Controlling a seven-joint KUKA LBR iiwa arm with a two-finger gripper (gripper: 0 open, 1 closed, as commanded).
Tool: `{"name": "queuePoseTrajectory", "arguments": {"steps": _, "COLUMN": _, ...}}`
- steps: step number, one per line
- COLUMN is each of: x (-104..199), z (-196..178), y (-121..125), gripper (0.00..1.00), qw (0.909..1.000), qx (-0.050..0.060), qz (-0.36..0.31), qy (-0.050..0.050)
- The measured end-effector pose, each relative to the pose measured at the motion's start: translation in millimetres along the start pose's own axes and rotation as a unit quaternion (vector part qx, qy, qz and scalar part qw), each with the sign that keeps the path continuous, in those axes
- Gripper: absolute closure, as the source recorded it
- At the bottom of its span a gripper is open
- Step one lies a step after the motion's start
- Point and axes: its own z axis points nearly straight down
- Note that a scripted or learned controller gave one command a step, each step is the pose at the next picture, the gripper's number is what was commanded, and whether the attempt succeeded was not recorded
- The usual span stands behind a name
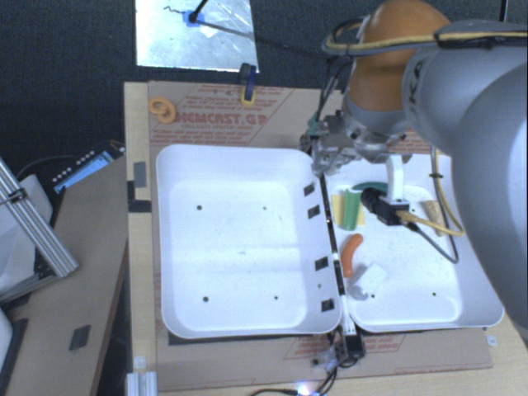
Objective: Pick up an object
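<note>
The tool (328,157), whose state I cannot tell, hangs at the right bin's (429,316) far left corner, so the approach seems in hand, and next it must descend onto the green block (351,209) or the orange piece (351,252) nearby.

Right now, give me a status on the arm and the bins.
Gripper low over right bin's far left corner, fingers unclear. Yellow-green block, orange piece lie loose below it. Nothing blocking them.
</note>
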Motion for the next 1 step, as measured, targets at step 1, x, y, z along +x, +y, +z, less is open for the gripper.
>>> {"name": "queuePoseTrajectory", "arguments": {"steps": 1, "x": 48.7, "z": -4.2, "y": 48.5, "gripper": 1.0, "qw": 1.0, "qx": -0.001, "qz": 0.001, "qy": 0.0}}
